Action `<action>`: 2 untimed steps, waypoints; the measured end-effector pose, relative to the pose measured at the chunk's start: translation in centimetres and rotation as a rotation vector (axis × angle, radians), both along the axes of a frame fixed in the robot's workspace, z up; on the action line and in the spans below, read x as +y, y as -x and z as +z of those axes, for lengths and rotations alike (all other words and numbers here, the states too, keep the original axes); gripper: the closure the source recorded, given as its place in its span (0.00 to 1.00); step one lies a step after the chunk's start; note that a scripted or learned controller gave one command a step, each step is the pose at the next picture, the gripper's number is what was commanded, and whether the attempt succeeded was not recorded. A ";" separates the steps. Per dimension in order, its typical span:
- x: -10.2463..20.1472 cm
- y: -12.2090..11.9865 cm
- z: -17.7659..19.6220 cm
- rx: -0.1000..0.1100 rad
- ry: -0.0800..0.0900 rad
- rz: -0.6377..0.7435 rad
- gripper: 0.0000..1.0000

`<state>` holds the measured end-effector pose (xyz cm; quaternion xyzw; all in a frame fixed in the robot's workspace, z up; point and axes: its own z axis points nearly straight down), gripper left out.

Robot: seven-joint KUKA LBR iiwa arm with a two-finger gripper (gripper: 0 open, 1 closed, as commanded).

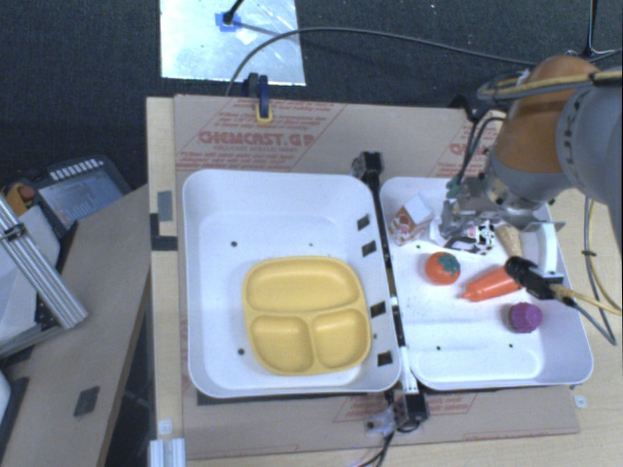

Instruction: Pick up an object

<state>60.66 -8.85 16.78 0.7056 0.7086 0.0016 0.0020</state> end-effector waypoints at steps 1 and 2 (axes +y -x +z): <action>0.0 -0.2 5.4 -0.002 0.000 0.001 1.00; 0.0 -0.2 3.7 0.004 0.000 -0.001 1.00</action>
